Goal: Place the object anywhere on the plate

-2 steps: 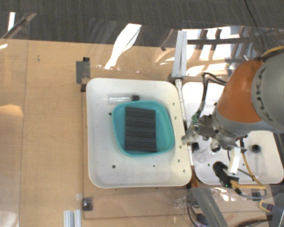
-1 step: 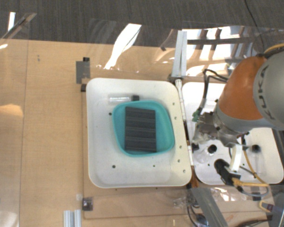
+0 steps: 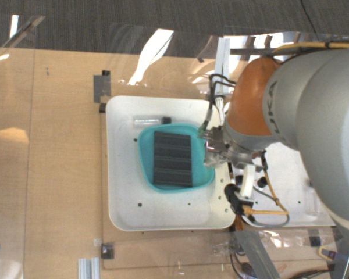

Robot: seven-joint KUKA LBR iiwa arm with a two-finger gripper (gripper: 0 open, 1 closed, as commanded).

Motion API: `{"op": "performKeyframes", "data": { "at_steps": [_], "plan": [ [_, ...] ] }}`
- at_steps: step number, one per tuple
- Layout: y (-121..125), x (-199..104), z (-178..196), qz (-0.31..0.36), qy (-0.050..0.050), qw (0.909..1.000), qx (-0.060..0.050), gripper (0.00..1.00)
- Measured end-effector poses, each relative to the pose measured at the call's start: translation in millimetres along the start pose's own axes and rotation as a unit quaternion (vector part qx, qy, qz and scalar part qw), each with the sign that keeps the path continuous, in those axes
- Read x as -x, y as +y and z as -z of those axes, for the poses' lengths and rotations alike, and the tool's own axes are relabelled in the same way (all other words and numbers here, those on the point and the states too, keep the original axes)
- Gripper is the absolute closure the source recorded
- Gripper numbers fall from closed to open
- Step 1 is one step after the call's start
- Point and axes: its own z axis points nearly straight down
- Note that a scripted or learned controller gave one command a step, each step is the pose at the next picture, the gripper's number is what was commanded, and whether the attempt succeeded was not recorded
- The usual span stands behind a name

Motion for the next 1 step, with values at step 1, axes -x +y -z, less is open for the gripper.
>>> {"op": "performKeyframes", "data": {
  "at_steps": [1],
  "plan": [
    [0.1, 0.2, 0.1, 0.000, 0.000, 1.0000, 0.000, 0.00]
  ]
}}
